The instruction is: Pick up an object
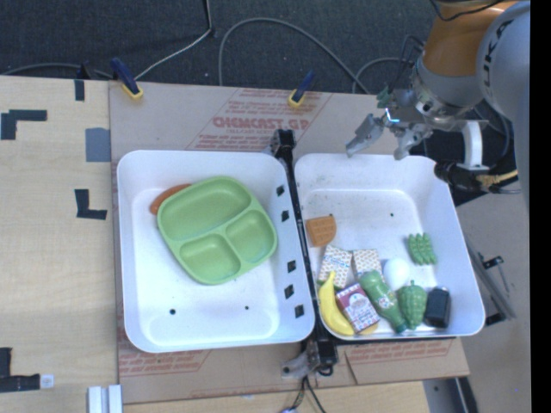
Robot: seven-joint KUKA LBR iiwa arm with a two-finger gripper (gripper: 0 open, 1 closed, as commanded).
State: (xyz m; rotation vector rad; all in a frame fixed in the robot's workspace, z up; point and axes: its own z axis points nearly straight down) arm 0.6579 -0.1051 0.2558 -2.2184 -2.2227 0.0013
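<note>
Below and left of gripper [379, 142]: two white bins, side by side. Left bin [138, 256] holds green divided tray [216, 228], far left of gripper, orange thing peeking from under it. Right bin [448, 209] sits straight below gripper, which hangs over back rim, fingers spread, gripping nothing. Pickable stuff piled well below it at front edge: banana [331, 304], green pepper [411, 303], red box [355, 307], crackers [337, 264], black block [437, 306]. Guess clutter slid there, so long reach down needed.
</note>
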